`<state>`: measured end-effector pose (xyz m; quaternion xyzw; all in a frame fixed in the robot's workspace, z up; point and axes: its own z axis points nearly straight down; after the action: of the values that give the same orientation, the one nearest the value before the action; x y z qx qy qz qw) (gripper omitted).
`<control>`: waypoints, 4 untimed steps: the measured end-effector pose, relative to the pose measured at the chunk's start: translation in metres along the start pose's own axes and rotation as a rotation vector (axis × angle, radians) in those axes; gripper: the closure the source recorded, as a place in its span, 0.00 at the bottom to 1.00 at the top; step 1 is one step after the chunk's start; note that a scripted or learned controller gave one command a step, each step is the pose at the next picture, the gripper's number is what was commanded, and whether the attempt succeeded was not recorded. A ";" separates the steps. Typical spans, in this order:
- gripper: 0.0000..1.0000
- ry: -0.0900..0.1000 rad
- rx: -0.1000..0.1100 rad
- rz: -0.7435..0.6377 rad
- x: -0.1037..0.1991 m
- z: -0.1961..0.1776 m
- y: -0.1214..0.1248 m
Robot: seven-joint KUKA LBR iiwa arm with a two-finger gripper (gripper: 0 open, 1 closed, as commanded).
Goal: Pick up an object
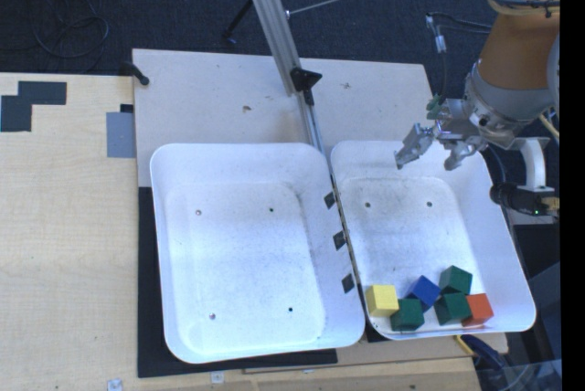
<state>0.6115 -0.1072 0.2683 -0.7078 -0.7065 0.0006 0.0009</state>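
The gripper (430,153) is observed above the far rim of the right bin (512,243), jaws spread apart and nothing held between them. The blocks are clustered at that bin's near end (yellow block (382,299) leftmost, blue block (424,290) beside it), well apart from the jaws, toward the camera.

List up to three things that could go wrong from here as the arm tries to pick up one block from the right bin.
1. The blocks sit packed together in the near corner of the right bin; the hand may catch two or push them apart.
2. The orange block lies close to the bin wall, so a finger could strike the rim.
3. The hand hangs open over the far end, away from the blocks, so a straight descent would probably close on nothing.
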 end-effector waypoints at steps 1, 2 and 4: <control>0.00 0.000 0.000 -0.003 0.011 0.003 0.004; 0.00 0.002 0.002 -0.004 0.042 -0.010 -0.017; 0.00 0.001 0.006 0.003 0.056 0.052 -0.068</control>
<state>0.5430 -0.0506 0.2164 -0.7089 -0.7053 0.0023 0.0034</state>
